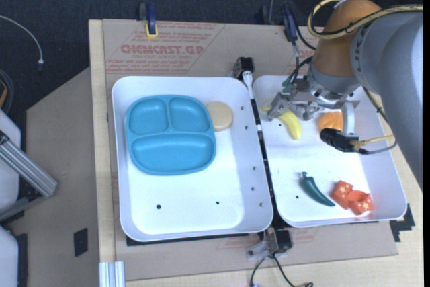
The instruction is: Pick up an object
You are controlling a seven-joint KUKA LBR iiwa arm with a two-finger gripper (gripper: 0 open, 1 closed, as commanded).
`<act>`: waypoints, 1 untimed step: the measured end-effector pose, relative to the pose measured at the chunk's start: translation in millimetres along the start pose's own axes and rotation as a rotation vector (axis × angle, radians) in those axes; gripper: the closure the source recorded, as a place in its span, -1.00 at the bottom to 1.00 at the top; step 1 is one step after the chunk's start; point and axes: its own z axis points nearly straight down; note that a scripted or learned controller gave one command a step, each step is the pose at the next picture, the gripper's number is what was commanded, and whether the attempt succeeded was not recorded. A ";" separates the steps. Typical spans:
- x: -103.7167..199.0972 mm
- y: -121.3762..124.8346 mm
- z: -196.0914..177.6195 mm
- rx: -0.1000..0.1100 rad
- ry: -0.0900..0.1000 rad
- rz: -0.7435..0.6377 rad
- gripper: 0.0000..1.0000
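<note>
1. You see the arm coming in from 3 o'clock, its orange band above the wrist, with the gripper low over the far part of the right bin.
2. You cannot tell how wide the gripper's tool stands; its metal parts sit in a cluster and no gap is clear from this angle.
3. A banana lies right under the gripper, at about 6 o'clock from it, touching or nearly touching; whether it is gripped cannot be told.
4. At 3 o'clock from the banana you find an orange piece, partly hidden behind a black part of the gripper.
5. Toward 5 o'clock in the right bin lies a green pepper, and just beside it, at its 3 o'clock, a red piece.
6. In the left bin a blue divided plate sits toward 10 o'clock, with a pale round cookie touching its edge at 2 o'clock.
7. Both bins rest side by side on a cardboard-covered bench.
</note>
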 end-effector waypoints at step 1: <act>-0.3 1.3 -14.4 -0.004 -0.001 0.000 1.00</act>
